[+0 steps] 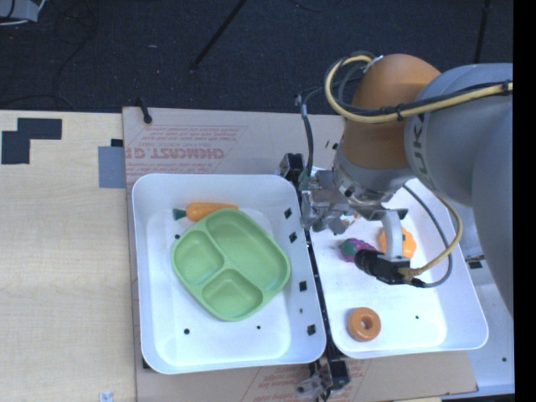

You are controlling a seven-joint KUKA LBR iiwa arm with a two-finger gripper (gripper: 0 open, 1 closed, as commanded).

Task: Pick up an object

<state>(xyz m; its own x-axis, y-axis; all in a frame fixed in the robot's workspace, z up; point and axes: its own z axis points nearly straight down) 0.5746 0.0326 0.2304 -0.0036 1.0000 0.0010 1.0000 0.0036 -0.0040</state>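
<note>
My gripper (333, 212) hangs over the near-left part of the right bin (452, 325), close to the wall between the two bins. Just right of it and lower lie a small purple object (358, 247) and an orange fruit (406, 243), the fruit partly hidden by a pale part of the tool. A brown doughnut (363, 323) lies alone toward the front of the right bin. In the left bin (159, 325) a green divided plate (230, 264) rests with an orange carrot (209, 210) behind it.
A black cable (387, 271) loops low over the right bin below the purple object. The arm's grey body and orange band (385, 107) cover the back right of that bin. Brown cardboard (193, 145) lies behind the bins.
</note>
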